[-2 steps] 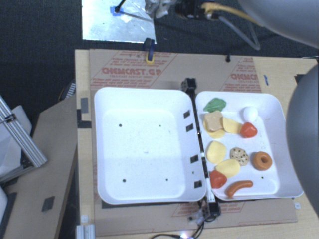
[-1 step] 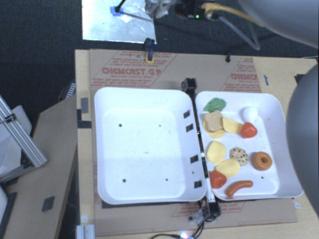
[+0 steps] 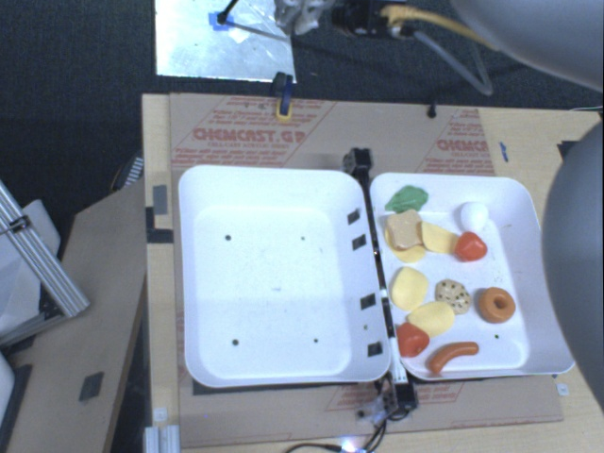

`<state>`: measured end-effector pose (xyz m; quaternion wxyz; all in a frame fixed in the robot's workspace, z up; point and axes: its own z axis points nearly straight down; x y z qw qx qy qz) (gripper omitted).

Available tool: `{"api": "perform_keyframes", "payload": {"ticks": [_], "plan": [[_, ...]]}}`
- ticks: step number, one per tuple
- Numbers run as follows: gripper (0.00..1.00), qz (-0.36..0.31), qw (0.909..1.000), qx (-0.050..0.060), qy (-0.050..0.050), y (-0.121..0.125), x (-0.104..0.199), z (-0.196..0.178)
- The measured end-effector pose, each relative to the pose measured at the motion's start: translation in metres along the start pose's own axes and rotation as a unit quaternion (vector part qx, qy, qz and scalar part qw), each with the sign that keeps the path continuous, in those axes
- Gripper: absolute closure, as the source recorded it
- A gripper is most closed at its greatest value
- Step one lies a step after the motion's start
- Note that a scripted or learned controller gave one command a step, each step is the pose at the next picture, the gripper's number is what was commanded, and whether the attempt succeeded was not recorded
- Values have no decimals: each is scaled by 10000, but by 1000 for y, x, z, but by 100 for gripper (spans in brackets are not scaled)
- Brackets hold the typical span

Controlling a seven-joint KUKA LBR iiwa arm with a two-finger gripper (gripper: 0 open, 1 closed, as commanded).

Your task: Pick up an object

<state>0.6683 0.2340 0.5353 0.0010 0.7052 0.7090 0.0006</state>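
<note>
The right bin (image 3: 528, 253) holds several toy foods. Among them are a green leaf (image 3: 407, 197), a bread slice (image 3: 404, 228), a white egg (image 3: 473, 216), a red tomato (image 3: 471, 246), a cookie (image 3: 454, 295), a donut (image 3: 496, 305), a red piece (image 3: 411, 339), a sausage (image 3: 452, 354) and yellow pieces (image 3: 410, 289). My gripper (image 3: 302, 8) hangs at the top of the view, beyond the bench's far edge and well away from both bins. I see nothing in it.
The left bin (image 3: 274, 272) sits beside the right one, with black clips (image 3: 359, 243) along the shared divider. A blue-and-yellow clamp (image 3: 282, 97) is on the bench's far edge. The grey arm (image 3: 528, 17) crosses the top right.
</note>
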Motion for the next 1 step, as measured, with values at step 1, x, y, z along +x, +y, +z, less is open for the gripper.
{"api": "perform_keyframes", "payload": {"ticks": [1], "plan": [[100, 0, 10000, 0, 0, 0, 0, 0]]}}
